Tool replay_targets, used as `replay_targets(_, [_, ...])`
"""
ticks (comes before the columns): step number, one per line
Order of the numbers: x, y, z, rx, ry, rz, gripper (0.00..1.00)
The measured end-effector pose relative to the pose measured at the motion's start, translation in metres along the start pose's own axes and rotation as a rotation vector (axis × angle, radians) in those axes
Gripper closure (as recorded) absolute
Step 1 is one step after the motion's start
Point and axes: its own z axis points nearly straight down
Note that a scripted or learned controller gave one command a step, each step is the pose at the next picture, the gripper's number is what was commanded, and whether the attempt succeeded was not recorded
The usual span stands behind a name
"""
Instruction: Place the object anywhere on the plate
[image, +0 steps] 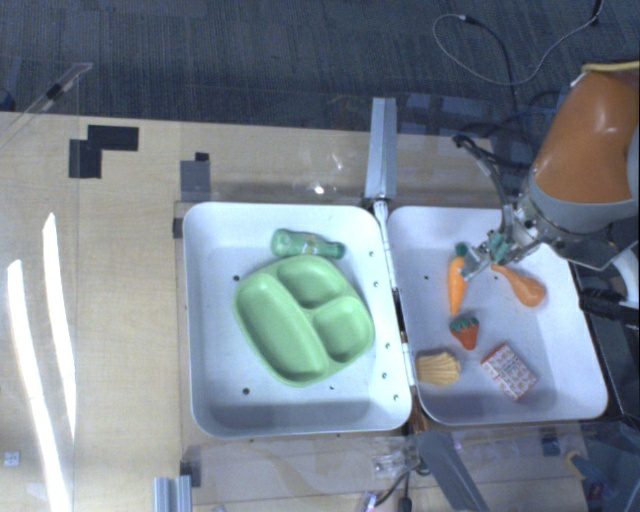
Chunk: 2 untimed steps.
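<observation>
Looking down on both bins, I see the green plate (303, 319) in the left bin (215, 400) with nothing on it, so by my reading the task is barely begun. The gripper (492, 250) hangs low in the right bin (590, 400), just beside the top of the carrot (457, 285), and I cannot tell whether it grips anything. A pick, a carry over the divider and a release onto the plate are all left.

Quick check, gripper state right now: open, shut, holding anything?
Gripper: cannot be told; it sits low in the right bin, at the carrot.
</observation>
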Motion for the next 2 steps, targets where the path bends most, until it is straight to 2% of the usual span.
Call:
replay_targets(1, [0.044,0.076,0.073,0.003,0.003,0.046,1.0])
replay_targets(2, [0.031,-0.015,0.072,0.002,0.002,0.039,1.0])
